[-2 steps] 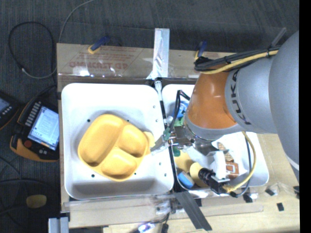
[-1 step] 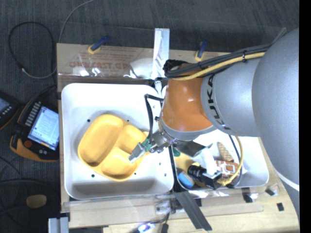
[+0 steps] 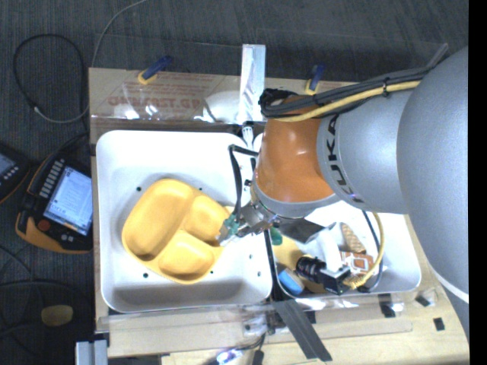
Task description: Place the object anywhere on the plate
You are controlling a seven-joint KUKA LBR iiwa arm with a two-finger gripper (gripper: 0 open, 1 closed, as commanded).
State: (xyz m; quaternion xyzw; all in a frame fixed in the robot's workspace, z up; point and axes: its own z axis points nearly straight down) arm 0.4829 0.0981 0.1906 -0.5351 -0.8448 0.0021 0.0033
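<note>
1. Step in hand, as I am reading it: the arm (image 3: 304, 158) is reaching over the wall between the two bins and bringing the end effector (image 3: 234, 226) to the right-hand edge of the yellow plate (image 3: 169, 226) in the left bin (image 3: 114, 204).
2. To do it well, I would be carrying the tip further in over a hollow of the plate before letting go; a release at the very rim is risking a roll onto the bin floor.
3. Also keeping the wrist clear of the dividing wall while lowering.
4. End effector: whether it is apart or together, I cannot tell; the orange band (image 3: 293, 166) and wrist are hiding most of it.
5. A small greenish thing (image 3: 229, 225) is showing at the tip, touching the plate's edge. Probably the object, but it is too small to be sure, or to say it is gripped.
6. Right bin (image 3: 403, 268) is holding a jumble of small items.
</note>
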